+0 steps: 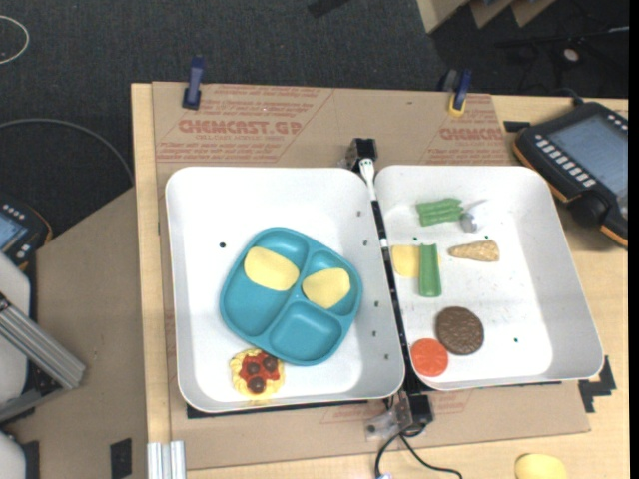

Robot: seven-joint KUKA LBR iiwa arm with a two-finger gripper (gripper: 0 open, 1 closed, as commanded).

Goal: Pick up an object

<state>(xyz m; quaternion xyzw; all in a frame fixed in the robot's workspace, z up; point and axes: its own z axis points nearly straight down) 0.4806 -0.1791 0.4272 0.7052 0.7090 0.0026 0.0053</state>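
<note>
Though flat, cookie (460, 330) beside red disc (430, 357)

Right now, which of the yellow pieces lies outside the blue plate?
The yellow piece in the right bin, beside the green stick; the other two sit in the blue plate.

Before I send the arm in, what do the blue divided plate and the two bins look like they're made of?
The blue divided plate looks like moulded plastic: even teal colour, rounded compartment ridges, a soft sheen. The left bin and right bin seem to be thin white plastic, smooth and matte, with rounded corners and curled rims; coated metal can't be ruled out.
</note>
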